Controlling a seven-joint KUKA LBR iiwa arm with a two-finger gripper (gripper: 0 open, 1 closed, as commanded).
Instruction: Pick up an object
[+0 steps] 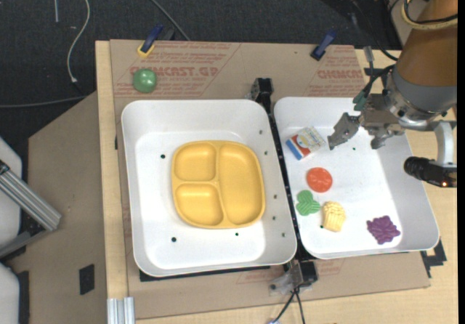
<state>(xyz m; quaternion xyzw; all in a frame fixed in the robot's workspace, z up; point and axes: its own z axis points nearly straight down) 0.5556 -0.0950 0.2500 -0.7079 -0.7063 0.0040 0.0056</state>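
The right bin [414,239] holds several small items: a red, white and blue packet [304,142], an orange-red tomato [319,179], a green vegetable [308,204], a yellow corn cob [333,216] and purple grapes [383,228]. My gripper [360,134] hangs above the bin's upper part, to the right of the packet. Its two grey fingers [341,130] are spread apart with nothing between them.
The left bin [145,192] holds a yellow divided plate [217,183]. A green ball [144,81] lies on the cardboard behind the left bin. Blue clips [151,40] pin the cardboard's far edge. A black clamp [261,88] sits between the bins.
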